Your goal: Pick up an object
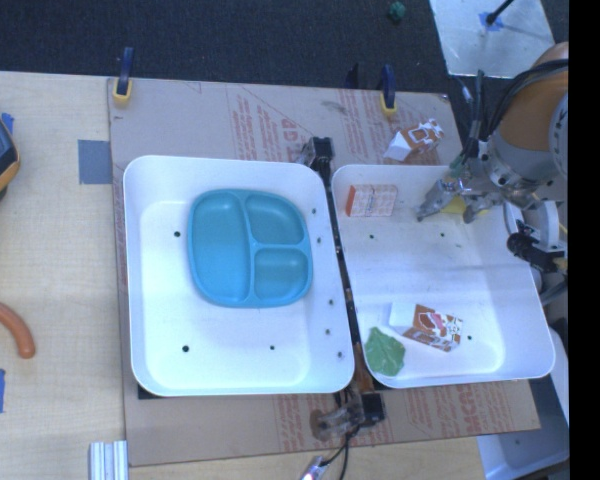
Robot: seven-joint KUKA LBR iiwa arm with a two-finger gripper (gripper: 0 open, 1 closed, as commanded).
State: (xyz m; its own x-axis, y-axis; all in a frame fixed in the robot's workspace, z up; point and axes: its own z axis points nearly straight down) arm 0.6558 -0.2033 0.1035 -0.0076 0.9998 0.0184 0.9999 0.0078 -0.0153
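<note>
Yellow object point(472, 206) sits at the pincer point(442, 200), whose grip I cannot tell

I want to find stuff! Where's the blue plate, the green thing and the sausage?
blue plate point(250, 247): camera view, middle of its dividers.
green thing point(384, 352): camera view, its centre.
sausage point(11, 328): camera view, mid-length.

Bright even light, soft shadows, slightly blurry overall.

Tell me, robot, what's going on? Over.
Gripper low over the right bin's far end, beside the small carton. Nothing seen held. Snack packet, green piece at near edge.
</note>
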